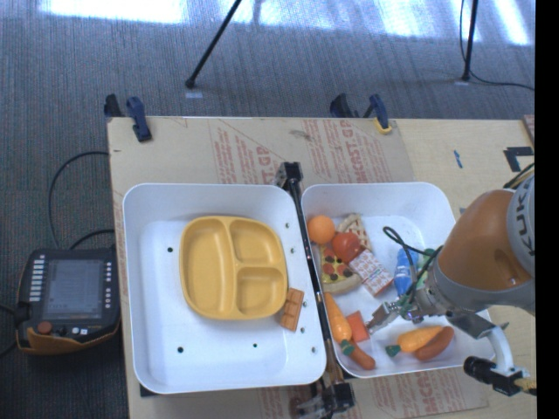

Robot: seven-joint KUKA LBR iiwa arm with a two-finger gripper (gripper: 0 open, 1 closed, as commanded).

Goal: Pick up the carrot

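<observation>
carrot low in the right bin, gripper above it and holding nothing.

nearest, along the front wall of the right bin point(437, 197), lie a small carrot point(357, 354) with a green end, and beside it an orange carrot-shaped piece with a green stem point(417, 338) touching a red sausage point(436, 344); which of the orange pieces is meant is a judgement, and a longer orange one point(334, 316) lies against the left wall. the gripper point(390, 311) sits just above these, fingers narrow, nothing between them. looks like moulded toy plastic: light, stiff, smooth, likely to slip or roll; best pinched across the thick middle, away from the taper. farther back: a toy pizza slice point(336, 269), tomato point(346, 245), orange point(320, 229). left bin point(157, 208) holds a yellow divided tray point(232, 266).
</observation>
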